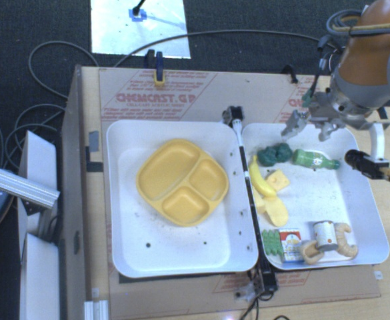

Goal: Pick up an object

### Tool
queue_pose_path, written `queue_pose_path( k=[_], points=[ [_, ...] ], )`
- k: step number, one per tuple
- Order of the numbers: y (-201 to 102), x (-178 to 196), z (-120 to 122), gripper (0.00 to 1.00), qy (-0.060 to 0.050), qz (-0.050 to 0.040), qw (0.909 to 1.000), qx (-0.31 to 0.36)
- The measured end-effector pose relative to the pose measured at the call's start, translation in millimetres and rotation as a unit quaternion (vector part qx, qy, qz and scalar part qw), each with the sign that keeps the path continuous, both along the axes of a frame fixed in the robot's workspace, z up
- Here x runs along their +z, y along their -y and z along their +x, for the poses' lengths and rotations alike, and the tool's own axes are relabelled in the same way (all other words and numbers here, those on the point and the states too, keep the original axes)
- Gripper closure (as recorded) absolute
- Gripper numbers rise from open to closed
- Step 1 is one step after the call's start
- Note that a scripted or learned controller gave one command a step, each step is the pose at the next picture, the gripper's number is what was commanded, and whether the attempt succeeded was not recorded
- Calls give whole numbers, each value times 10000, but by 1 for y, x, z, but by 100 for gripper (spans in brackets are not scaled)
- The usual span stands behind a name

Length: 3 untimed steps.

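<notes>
Your gripper (310, 127) is open and holds nothing; the green bottle (316, 159) lies sideways just nearer.

Arm at upper right — end effector (311, 127) fingers spread, empty.

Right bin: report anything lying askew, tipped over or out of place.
In the right bin, the green bottle and the small can both lie on their sides. The banana rests against the divider beside the left bin. Nothing looks spilled or damaged.
</notes>
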<state>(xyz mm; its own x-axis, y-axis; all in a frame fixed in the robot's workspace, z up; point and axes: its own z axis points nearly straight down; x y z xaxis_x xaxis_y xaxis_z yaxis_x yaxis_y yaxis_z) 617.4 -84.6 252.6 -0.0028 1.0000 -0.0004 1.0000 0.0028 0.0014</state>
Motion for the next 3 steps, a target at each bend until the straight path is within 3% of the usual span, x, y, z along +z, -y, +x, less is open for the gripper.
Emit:
queue_pose_path(
  k=[1, 2, 3],
  points=[
    [0, -65, 35, 0, -8, 0, 10000, 12],
    [-1, -142, 28, 0, -11, 1, 10000, -6],
    [33, -168, 52, 0, 6, -4, 10000, -9]
  ],
)
